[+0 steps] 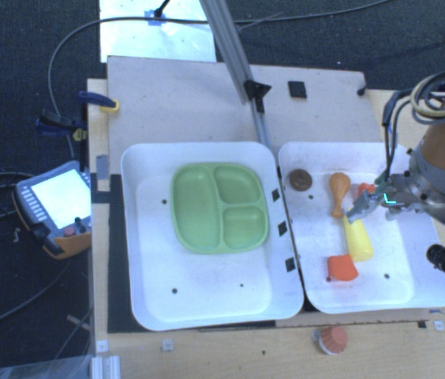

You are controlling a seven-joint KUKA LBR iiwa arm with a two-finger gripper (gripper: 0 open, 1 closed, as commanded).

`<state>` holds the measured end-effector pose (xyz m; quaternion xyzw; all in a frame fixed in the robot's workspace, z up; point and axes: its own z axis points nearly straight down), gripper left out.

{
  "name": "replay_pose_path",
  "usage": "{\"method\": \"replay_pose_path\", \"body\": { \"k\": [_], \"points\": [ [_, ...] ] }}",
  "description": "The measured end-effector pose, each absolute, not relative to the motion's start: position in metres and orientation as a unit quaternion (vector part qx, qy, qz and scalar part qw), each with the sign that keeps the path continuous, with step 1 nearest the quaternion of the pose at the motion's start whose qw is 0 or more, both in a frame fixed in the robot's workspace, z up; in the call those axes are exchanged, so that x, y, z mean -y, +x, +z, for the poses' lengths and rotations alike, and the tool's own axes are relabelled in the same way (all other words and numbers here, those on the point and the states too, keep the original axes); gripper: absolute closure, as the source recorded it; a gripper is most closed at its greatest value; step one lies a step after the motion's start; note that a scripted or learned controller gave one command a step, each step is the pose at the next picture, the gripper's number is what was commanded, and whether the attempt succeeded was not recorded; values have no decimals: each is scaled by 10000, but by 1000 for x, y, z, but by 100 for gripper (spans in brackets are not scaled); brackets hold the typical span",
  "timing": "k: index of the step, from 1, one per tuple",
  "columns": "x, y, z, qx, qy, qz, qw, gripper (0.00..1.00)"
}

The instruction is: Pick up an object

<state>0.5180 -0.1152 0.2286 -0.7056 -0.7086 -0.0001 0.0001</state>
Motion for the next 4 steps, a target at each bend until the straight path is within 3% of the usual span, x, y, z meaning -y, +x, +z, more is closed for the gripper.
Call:
{"method": "replay_pose_path", "body": {
  "k": [1, 4],
  "points": [
    [115, 518, 229, 7087, -7055, -5, -4, 0],
    [105, 508, 87, 7073, -7069, -4, -4, 0]
  ]
}}
